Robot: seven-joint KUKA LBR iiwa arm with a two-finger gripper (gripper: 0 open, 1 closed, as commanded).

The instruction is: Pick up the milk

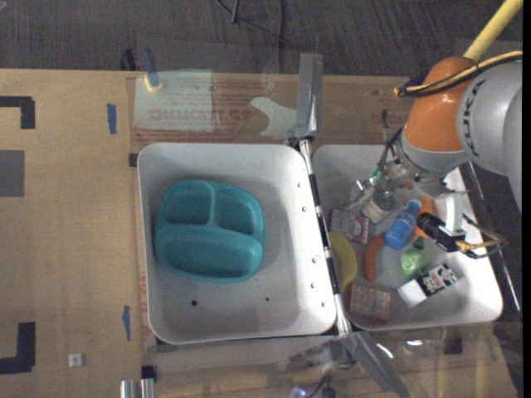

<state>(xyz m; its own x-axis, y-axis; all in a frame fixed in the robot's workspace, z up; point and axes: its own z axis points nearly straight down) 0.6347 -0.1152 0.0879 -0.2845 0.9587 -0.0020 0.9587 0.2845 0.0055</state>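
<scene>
The milk (428, 283) is a small white carton with black cow patches. It lies on its side near the front right of the right bin (481, 305). My gripper (377, 192) hangs below the orange wrist band over the back middle of that bin, above the clutter. It is well apart from the milk, up and to the left of it. A blue bottle (401, 230) and a green item (412, 263) lie between the two.
The right bin also holds a reddish-orange sausage shape (371, 258), a yellow piece (344, 258), and two patterned packets (349, 224) (370, 303). A teal divided plate (209, 230) sits in the left bin (166, 305). A metal divider (319, 222) separates the bins.
</scene>
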